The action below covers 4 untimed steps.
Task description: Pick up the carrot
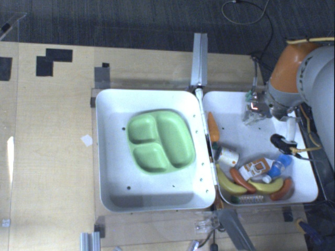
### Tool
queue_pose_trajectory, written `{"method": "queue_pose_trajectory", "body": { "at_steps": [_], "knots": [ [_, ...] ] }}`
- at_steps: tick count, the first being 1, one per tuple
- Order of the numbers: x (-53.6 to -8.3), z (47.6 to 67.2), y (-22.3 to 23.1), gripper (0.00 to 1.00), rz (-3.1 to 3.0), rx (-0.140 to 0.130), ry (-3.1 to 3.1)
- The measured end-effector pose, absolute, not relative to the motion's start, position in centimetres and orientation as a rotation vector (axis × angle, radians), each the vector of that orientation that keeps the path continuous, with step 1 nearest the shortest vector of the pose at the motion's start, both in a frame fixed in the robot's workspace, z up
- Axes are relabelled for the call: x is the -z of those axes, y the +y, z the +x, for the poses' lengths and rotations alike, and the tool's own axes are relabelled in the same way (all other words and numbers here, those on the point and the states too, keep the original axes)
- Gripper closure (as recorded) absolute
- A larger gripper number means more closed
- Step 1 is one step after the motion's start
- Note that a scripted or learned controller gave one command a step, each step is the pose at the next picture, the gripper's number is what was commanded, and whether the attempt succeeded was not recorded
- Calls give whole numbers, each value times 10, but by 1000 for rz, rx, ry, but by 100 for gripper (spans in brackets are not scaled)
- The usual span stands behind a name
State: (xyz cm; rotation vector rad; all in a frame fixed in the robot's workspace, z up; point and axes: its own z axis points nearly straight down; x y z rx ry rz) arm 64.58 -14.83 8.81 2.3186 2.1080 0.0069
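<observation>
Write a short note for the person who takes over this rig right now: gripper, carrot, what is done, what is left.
Gripper: over the far part of the right bin, nothing visibly held.
Carrot: lying along the right bin's left wall, apart from the gripper.
Also there: bananas, sausages and a small bottle at the near end. Left bin holds a green divided tray.
Done: nothing picked yet.
Left: reach the carrot, grasp and lift it.

Pale wood-grain surface [47, 156], matt and smooth. White plastic bins [112, 192] (a soft sheen along the rims). Green sectioned tray [159, 140] in moulded plastic, satin. Brushed metal rail [199, 61] between the bins. Smooth orange carrot [212, 127], faintly glossy. Printed, shiny juice pouch [256, 168]. Glossy orange shell on the arm [290, 69], grey beside it. Dark ribbed floor covering [131, 9], matt.
</observation>
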Motion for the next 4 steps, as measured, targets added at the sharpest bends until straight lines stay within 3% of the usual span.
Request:
{"method": "queue_pose_trajectory", "body": {
  "at_steps": [1, 2, 3, 4],
  "knots": [
    [-87, 646, -147, 0, 2319, -8, 2109],
    [-87, 670, -84, 0, 2537, 1, 1851],
    [-99, 673, -82, 100, 2526, -14, 1856],
    [-145, 637, -89, 100, 2408, -4, 2015]
  ]
}}
